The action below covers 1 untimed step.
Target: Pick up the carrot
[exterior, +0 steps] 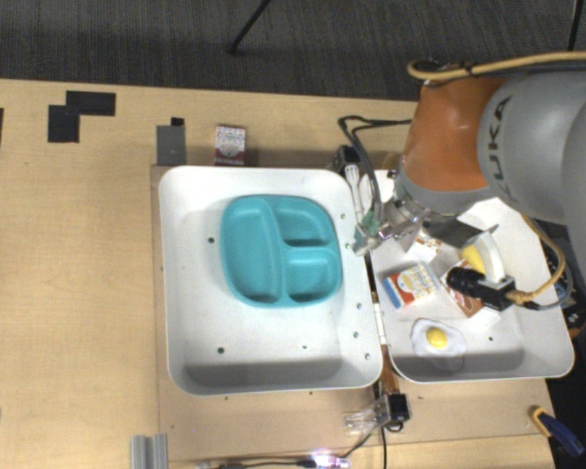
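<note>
On the pale wooden table [68, 291], the left bin [190, 360] is smooth white plastic with rounded corners. It holds a glossy teal divided plate [273, 252] with three compartments. The hand [376, 225] sits over the seam between the bins, and I cannot tell whether it is spread or pressed together.

The right bin [537, 355] holds a red-and-white packet [412, 286], a toy fried egg [436, 338] and a yellow piece [476, 260]. An orange-brown scrap [472, 307], partly under a black part, may be the carrot, though this is uncertain. If it is a toy, it is probably light, stiff and slick, so it is best gripped across its thick middle.
</note>
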Tool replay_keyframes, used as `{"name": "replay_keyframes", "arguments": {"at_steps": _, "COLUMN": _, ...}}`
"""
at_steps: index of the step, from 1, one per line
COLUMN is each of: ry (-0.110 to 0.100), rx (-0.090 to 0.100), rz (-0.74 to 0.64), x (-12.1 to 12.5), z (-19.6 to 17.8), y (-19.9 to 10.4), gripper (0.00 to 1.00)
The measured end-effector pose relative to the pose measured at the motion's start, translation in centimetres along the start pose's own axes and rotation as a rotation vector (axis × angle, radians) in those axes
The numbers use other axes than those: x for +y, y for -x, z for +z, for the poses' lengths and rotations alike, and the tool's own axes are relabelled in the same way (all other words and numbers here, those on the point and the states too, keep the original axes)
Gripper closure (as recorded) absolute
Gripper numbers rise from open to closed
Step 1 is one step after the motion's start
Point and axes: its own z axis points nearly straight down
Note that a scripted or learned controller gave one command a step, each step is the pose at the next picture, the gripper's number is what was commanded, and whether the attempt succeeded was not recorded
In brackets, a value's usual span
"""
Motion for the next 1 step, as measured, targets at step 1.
{"name": "replay_keyframes", "arguments": {"at_steps": 1, "ry": 0.009, "rx": -0.008, "rz": 0.049, "x": -1.02, "z": -8.64, "y": 5.75, "gripper": 1.00}}
